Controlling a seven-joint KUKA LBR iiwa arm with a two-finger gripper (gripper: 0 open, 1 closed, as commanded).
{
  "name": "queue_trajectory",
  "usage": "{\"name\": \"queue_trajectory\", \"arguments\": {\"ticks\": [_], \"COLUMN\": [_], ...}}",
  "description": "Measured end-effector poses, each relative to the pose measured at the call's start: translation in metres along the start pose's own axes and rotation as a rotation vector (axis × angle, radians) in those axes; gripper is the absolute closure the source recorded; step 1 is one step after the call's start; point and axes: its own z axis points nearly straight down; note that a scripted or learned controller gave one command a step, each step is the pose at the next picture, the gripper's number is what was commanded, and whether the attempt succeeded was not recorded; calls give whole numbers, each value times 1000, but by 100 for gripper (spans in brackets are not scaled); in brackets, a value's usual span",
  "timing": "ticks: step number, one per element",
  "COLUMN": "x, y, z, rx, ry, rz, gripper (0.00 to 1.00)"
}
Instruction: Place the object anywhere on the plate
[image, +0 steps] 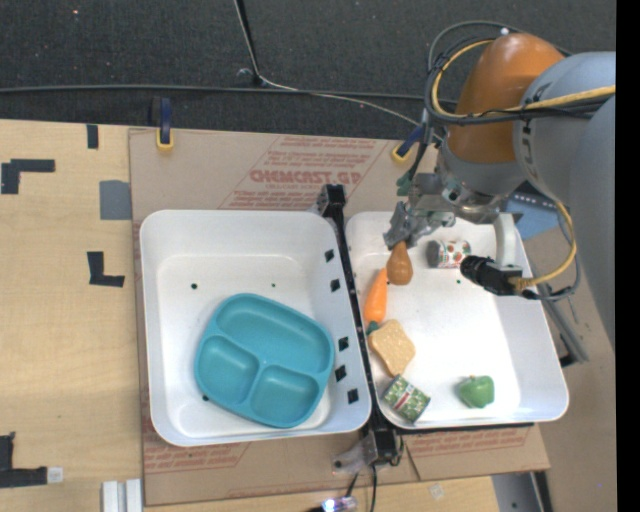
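A teal divided plate lies in the left white bin. My gripper hangs over the far left part of the right bin. Directly under its tip is a small brown pear-shaped piece, its top meeting the gripper. I cannot make out whether the piece is gripped or resting on the bin floor. An orange carrot lies just left of and below the brown piece, against the divider between the bins.
The right bin also holds a bread slice, a green and white carton, a green pepper and a small patterned can near the arm. A black cable connector dangles over that bin.
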Motion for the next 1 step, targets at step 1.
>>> {"name": "queue_trajectory", "arguments": {"ticks": [1], "x": [53], "y": [-15], "z": [-8], "rx": [0], "ry": [0], "rz": [0], "gripper": [100]}}
